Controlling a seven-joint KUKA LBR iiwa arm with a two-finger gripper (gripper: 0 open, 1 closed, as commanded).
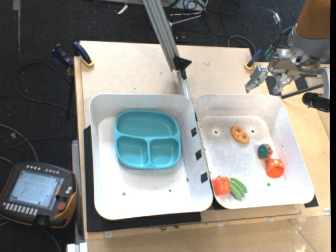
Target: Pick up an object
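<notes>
The right bin [283,117] holds a small brown pretzel [240,135], a green and red strawberry piece [264,151], an orange-red toy [274,167], a red pepper [221,185] and a green pod [238,188]. My gripper [268,84] hangs above the bench just beyond the right bin's far edge, at the upper right of the camera view. Its two fingers stand apart with nothing between them. It is well clear of all the toys.
A teal divided plate [148,139] lies in the left bin [102,151]. A slanted metal pole [163,28] runs down to the gap between the bins. A teach pendant [37,190] sits on the floor at lower left. Clamps [83,54] grip the bench's far corners.
</notes>
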